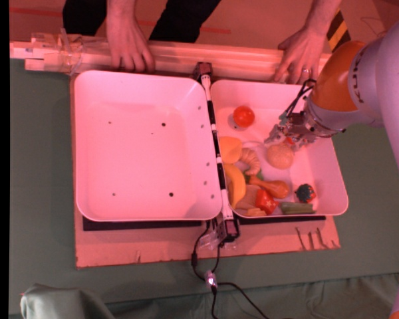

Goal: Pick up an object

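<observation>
Arm (pixel 379 78) comes in from the right, cut off by the frame edge, orange band bent down over the right bin (pixel 332 178). Left bin (pixel 146 145) sits beside it on the bench (pixel 40 178). Gripper (pixel 287 135) is small and cluttered w/ cables; can't tell if it's open or closed. A pale round object (pixel 280 155) lies just below it, touching or nearly so. Red ball (pixel 243 116) sits apart, to its left. Other toys are piled toward the bin's near corner, overlapping, hard to separate. Two hands (pixel 128 45) rest on the rail behind the bins.
</observation>
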